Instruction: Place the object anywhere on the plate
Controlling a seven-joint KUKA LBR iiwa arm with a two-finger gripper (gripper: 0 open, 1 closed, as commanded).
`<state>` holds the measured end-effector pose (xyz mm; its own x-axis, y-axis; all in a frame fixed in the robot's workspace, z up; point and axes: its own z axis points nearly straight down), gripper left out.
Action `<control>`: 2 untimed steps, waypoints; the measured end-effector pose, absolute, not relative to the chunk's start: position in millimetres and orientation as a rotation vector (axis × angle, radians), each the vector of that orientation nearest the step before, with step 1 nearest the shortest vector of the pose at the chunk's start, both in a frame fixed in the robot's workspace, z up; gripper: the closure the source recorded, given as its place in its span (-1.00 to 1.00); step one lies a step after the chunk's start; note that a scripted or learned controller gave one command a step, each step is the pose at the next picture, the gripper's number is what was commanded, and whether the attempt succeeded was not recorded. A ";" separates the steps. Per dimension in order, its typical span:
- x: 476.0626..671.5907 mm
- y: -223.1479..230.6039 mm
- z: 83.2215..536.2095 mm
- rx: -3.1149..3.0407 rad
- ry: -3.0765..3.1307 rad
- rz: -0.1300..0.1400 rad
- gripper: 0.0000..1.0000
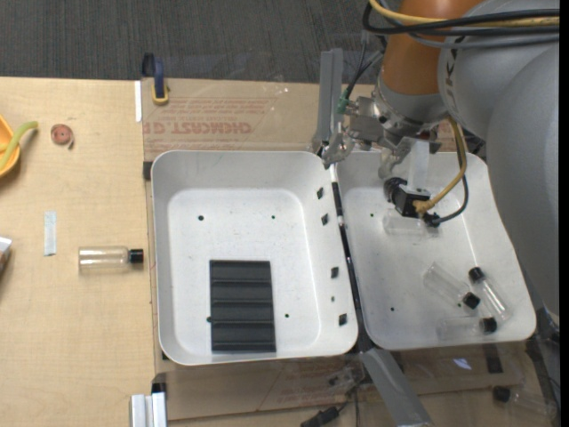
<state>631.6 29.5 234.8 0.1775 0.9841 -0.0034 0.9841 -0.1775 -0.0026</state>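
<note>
Camera view. Gripper [397,169] over the far end of the right bin [507,238]. Cannot tell how far open it is; nothing seen in its hold.

Clear bottles with black caps [480,302] lie clustered in that bin's near right corner, well apart from the gripper.

Black ribbed plate [240,305] lies flat in the left bin [164,238], further from the gripper, across the bin divide.

Behind the left bin, brown sheet [213,118] bears red print, reversed, seemingly "CHEMCAST".
</note>
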 end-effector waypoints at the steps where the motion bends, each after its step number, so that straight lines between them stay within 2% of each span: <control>1: 652.0 -25.7 374.0 2.114 2.323 -0.005 -1.00; 2: 639.0 -81.6 441.3 1.939 2.470 -0.003 -1.00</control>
